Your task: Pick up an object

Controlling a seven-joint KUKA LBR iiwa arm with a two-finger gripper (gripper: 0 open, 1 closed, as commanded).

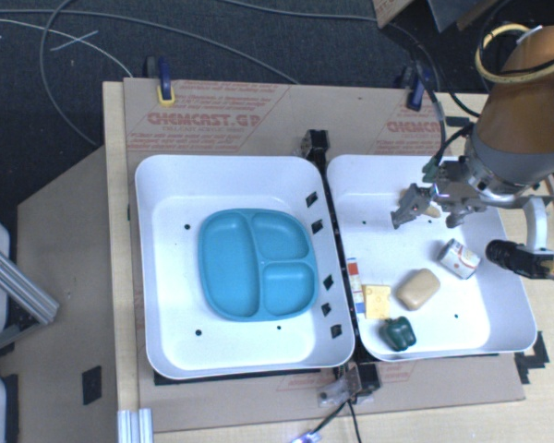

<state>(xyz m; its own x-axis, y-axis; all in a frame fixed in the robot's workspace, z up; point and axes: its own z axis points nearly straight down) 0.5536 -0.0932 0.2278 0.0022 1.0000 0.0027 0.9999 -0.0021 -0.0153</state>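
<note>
The gripper point(434, 206) hung over the upper part of the right bin point(369, 178), its fingers spread apart with nothing between them; bare white bin floor showed under and between the tips. Any of the loose pieces in that bin would have served for the pick, and all of them lay toward the lower half, down from the fingers. Nearest was the small white and red cylinder point(459, 258), at about five o'clock from the fingers, lying on its side with its long axis running roughly from ten o'clock to four o'clock. Just beyond it, at about six o'clock from the fingers, sat the tan rounded block point(417, 289), its long axis tilted from eight o'clock toward two o'clock. The yellow square piece point(376, 301) and the dark green object point(398, 332) lay farther off, toward seven o'clock, close to the bin's lower rim. The left bin point(166, 183) held the blue divided plate point(257, 263), well apart from the arm. By my judgement the cylinder called for the shortest reach.
</note>
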